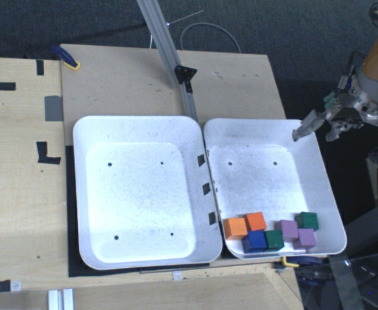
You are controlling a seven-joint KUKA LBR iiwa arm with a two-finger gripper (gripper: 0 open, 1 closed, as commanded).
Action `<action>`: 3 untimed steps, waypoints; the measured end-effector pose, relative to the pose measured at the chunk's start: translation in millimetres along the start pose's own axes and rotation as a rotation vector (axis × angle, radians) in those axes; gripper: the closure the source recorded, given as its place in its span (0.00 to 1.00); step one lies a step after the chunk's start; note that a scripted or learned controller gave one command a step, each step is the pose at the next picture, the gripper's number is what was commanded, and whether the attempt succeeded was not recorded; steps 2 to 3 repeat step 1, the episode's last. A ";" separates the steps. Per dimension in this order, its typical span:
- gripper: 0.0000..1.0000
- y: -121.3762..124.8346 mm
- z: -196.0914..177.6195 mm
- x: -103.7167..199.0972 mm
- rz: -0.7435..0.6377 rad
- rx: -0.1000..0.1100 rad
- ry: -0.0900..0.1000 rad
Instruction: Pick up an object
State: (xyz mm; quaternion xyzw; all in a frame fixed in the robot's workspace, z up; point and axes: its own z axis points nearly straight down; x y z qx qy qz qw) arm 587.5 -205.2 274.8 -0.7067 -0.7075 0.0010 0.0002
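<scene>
from my seat the claw [318,126] sits over the far right corner of the right bin [260,173], just at its rim. its two prongs look spread apart with nothing between them, though they are small and dark against the floor, so i read that loosely.

everything i could pick is bunched at the opposite end of that bin, along the near wall: two orange blocks [245,225], a blue block [256,240], two green blocks [307,221] and two purple blocks [296,232]. they are well apart from the claw.

my worries, as judgement only:
- the blocks touch one another, so a prong may land on top of a neighbour instead of sliding down beside the target, and just shove the pile.
- they hug the near wall and corner, so a prong could strike the rim or get no room on that side.
- a descent onto the seam between two blocks could pinch both and drop one on the lift.

the left bin [137,192] on the counter [21,173] offers nothing to go for.
</scene>
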 end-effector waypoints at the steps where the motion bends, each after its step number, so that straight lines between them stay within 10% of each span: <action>1: 0.00 -3.4 147.3 66.3 -0.002 0.008 0.004; 3: 0.00 -3.4 147.3 66.3 -0.002 0.008 0.004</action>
